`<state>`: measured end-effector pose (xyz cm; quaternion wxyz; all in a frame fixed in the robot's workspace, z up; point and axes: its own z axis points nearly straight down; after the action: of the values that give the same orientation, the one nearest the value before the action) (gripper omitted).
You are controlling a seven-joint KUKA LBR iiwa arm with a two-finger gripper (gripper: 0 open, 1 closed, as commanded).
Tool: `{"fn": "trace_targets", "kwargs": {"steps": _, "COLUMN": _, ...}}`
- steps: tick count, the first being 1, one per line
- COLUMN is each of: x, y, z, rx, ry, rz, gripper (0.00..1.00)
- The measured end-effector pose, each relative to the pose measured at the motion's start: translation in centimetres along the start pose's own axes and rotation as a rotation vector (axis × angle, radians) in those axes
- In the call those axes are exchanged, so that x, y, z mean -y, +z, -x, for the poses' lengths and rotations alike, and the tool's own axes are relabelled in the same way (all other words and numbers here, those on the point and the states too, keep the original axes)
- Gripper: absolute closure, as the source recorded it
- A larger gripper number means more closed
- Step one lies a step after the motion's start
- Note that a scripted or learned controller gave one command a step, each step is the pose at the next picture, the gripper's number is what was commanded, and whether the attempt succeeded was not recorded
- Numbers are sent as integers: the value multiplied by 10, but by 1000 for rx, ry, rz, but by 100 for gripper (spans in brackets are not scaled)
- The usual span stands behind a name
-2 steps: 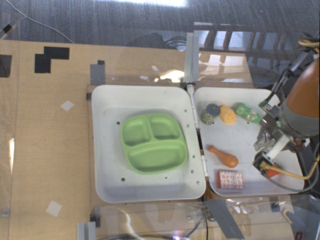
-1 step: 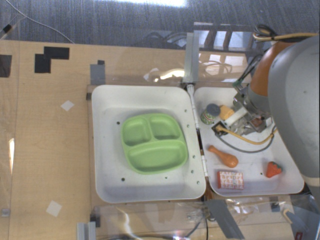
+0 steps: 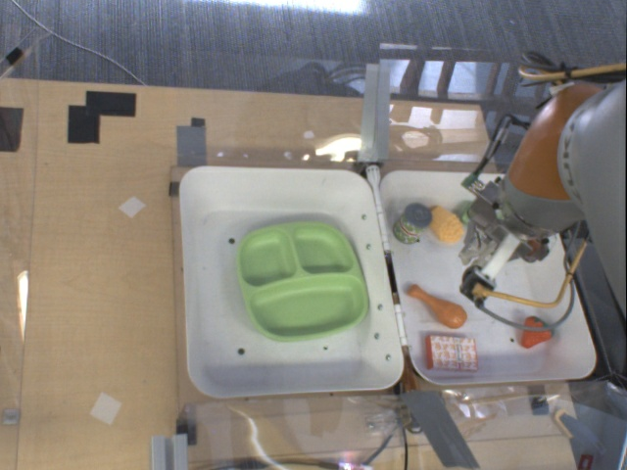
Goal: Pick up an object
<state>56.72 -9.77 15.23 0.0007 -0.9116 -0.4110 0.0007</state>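
Note:
The right bin (image 3: 586, 360) holds several small things. A small can with a blue-grey lid (image 3: 412, 221) and a bumpy yellow piece (image 3: 448, 225) lie at its back left. An orange carrot-shaped piece (image 3: 440, 306) lies in the middle, a red-and-white box (image 3: 452, 352) sits at the front, and a small red-orange piece (image 3: 535, 333) is at the front right. My gripper (image 3: 479, 247) hangs over the middle of this bin, just right of the yellow piece and behind the carrot shape. Nothing shows in its grasp.
The left bin (image 3: 211, 360) carries a green divided plate (image 3: 302, 280) in its middle. A metal divider (image 3: 389, 272) separates the two bins. The arm's grey and orange wrist (image 3: 549, 160) covers the right bin's back right corner.

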Motion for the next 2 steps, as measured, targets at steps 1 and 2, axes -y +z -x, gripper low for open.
{"fn": "trace_targets", "kwargs": {"steps": 1, "x": -1, "y": -9, "z": -1, "rx": 1, "ry": -6, "rz": -1, "gripper": 100}}
{"fn": "trace_targets", "kwargs": {"steps": 2, "x": -21, "y": -49, "z": 57, "rx": 0, "ry": -123, "rz": 2, "gripper": 100}}
